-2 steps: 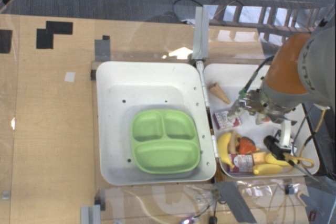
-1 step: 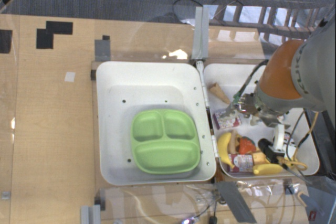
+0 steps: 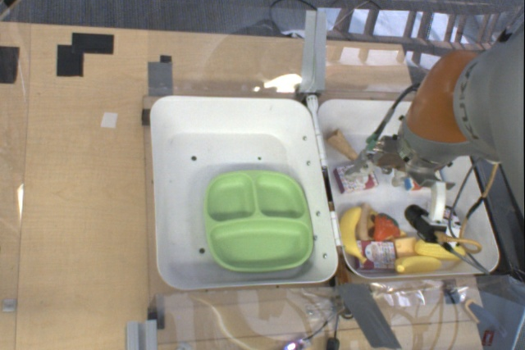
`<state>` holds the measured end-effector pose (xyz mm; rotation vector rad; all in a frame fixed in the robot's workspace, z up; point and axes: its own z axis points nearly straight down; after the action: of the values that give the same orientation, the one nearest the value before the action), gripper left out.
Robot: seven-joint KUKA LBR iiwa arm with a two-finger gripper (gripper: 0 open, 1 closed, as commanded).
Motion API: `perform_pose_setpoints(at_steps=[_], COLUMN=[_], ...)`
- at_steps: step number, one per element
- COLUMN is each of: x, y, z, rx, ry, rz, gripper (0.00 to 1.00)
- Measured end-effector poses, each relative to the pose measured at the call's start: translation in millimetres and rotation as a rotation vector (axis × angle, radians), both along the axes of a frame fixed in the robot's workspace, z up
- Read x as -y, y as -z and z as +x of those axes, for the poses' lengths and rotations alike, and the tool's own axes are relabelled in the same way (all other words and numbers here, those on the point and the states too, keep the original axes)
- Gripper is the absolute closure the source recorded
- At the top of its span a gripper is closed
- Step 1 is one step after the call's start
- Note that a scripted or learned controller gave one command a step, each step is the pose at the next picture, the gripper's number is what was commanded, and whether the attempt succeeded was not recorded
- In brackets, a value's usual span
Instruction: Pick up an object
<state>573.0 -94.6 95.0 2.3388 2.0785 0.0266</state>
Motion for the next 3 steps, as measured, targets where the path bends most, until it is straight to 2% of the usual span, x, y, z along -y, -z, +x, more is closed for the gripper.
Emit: perform_pose_setpoints(at_steps=[1, 2, 3], x=[-1, -5, 17], y=[-13, -3, 6], z=[4, 8, 31], rx=[0.012, 0.010, -0.008], ry=[-0.001, 0.140, 0.125], rz=[0.001, -0.001, -0.002], gripper=[1.00, 1.00, 1.00])
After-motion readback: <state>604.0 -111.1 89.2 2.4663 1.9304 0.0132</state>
